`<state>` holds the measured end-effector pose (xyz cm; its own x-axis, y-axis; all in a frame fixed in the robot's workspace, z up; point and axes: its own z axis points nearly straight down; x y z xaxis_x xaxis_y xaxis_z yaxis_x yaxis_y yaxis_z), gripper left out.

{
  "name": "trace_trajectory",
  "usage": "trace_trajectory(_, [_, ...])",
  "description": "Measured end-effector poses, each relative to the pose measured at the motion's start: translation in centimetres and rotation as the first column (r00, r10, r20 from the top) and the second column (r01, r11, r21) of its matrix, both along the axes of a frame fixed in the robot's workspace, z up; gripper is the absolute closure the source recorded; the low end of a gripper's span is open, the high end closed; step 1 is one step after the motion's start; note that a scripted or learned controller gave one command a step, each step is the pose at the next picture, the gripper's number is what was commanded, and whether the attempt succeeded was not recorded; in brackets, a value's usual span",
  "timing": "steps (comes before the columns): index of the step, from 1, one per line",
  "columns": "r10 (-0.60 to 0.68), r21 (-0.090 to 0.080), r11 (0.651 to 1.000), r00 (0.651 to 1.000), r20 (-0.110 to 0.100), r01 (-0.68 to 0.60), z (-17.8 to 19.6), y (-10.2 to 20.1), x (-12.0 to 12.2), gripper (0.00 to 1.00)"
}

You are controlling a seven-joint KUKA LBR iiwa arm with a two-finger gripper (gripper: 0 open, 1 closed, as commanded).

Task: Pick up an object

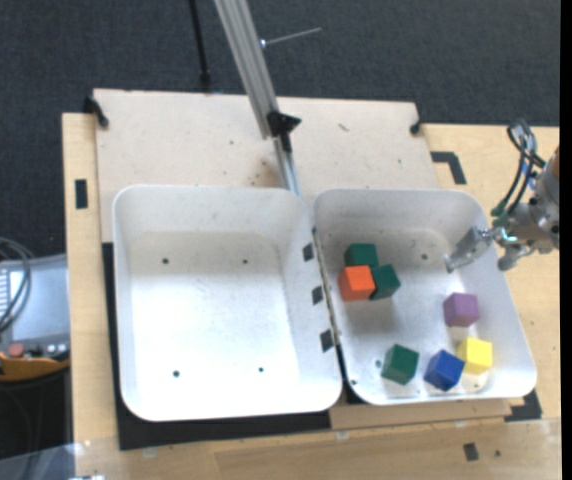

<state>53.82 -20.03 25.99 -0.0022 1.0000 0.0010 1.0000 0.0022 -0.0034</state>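
The gripper (486,246) hangs over the right bin's (421,208) right rim, fingers apart and holding nothing; the purple block (460,309) lies just nearer, beneath it.

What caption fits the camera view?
Gripper hovers at the right bin's edge, above coloured blocks.

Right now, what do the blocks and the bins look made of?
The orange block and purple block: probably painted wood or foam, matte with flat colour. The right bin and left bin: likely moulded plastic, smooth white with rounded corners.
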Motion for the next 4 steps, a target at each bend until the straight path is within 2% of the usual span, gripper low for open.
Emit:
trace_trajectory(1, [0.0, -0.001, 1.0, 1.0, 0.005, 0.0, 0.2, 0.0, 0.1, 0.0])
trace_trajectory(2, [-0.001, -0.002, 1.0, 1.0, 0.0, 0.001, -5.2, 0.6, 0.9, 0.0])
trace_trajectory(3, [-0.004, -0.002, 1.0, 1.0, 0.0, 0.004, -9.4, 0.3, 0.6, 0.0])
trace_trajectory(4, [-0.006, -0.01, 1.0, 1.0, 0.013, 0.006, -13.1, 0.4, 0.7, 0.0])
